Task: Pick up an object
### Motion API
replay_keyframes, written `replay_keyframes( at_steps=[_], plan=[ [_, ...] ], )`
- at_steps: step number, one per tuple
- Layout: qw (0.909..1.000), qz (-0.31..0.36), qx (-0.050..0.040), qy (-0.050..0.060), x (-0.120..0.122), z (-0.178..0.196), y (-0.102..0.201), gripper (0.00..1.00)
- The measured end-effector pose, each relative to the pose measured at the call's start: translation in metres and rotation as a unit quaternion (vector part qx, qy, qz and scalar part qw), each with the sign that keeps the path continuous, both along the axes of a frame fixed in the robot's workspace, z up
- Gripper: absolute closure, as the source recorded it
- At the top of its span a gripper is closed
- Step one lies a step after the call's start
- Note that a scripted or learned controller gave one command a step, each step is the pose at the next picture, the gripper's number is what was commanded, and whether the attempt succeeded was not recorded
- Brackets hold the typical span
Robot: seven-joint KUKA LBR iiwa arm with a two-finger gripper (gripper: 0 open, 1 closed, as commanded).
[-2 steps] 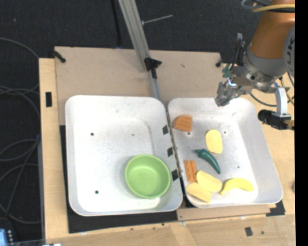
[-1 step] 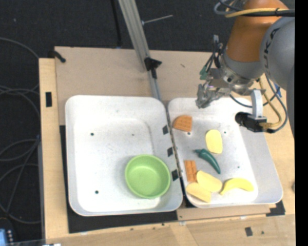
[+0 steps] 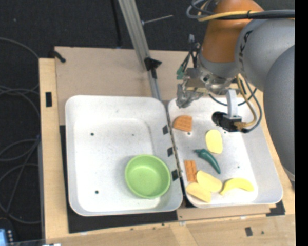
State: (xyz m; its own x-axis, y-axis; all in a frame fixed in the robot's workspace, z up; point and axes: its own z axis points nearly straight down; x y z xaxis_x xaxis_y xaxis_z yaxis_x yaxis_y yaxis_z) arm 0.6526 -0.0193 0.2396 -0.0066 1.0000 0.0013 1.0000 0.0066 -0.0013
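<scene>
The camera view looks down at a slant on 2 shallow white bins set side by side on the bench; the left bin carries just 1 thing, a green bowl, upright near its front right corner, well apart from the arm and out of the way of the work. The right bin holds the loose pieces, which makes it the likely source for a pick: an orange wedge lies close to the bin's left wall toward the back; a pale yellow oval piece sits near the middle; a dark green pepper-shaped piece lies just in front of it; a thin orange strip lies along the left wall; a cluster of yellow chunks gathers at the front, with a curved yellow piece just beside them.

The arm reaches in from the right, its orange band over the back of the right bin; the gripper hangs at the back left corner of that bin, just behind the orange wedge; nothing is visible between its fingers, so it appears to hold nothing, and how far it is parted I cannot tell from this angle. Judging from its place, the wedge is the nearest candidate; being close to the wall, it leaves little room on that side, so a grasp there could slip.
</scene>
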Motion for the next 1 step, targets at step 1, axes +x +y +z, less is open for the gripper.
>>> replay_keyframes(
  at_steps=[1],
  plan=[
    [1.0000, 0.000, 0.0001, 0.000, 0.0027, -0.0091, 0.0568, 1.00]
  ],
)
